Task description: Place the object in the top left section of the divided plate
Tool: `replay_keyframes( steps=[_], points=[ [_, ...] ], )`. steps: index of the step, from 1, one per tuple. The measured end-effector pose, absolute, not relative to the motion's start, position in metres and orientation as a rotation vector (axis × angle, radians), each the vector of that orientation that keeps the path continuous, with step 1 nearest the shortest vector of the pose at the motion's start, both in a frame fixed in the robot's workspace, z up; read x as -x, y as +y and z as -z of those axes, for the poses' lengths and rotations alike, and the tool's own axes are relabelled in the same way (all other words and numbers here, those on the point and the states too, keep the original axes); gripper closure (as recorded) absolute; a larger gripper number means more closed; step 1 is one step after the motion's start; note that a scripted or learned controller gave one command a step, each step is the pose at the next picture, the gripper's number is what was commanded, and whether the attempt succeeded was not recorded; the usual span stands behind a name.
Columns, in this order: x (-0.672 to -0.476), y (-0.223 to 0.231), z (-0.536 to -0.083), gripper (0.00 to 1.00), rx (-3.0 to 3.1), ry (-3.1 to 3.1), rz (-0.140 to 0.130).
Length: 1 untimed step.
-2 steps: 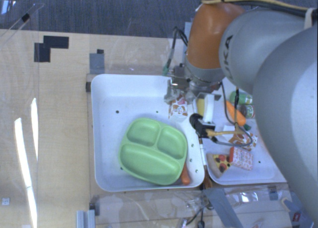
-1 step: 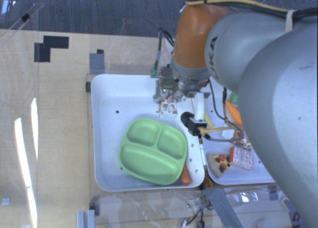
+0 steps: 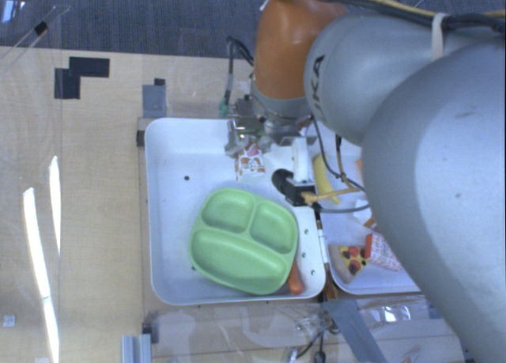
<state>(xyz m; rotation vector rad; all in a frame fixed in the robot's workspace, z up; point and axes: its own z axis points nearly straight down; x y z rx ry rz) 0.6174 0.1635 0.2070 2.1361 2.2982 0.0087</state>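
Pale wooden counter (image 3: 87, 219) carries two shallow white plastic bins; the left bin (image 3: 170, 195) holds a light green divided plate (image 3: 245, 240) with three sections. Above that bin's upper edge hangs the end effector (image 3: 251, 148), and a small white-and-red card-like object (image 3: 251, 164) sits right at its tips, though whether it is actually pinched there I cannot tell. This object looks light, thin and stiff, probably best gripped across its flat faces. An orange carrot-like piece (image 3: 294, 279) lies beside the plate's lower right rim.
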Motion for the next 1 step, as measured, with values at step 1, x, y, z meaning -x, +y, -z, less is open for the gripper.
replay_keyframes(
  steps=[1],
  points=[
    [-0.5734,0.1767,-0.2145,1.0,-1.598,2.7,-0.008]
  ],
)
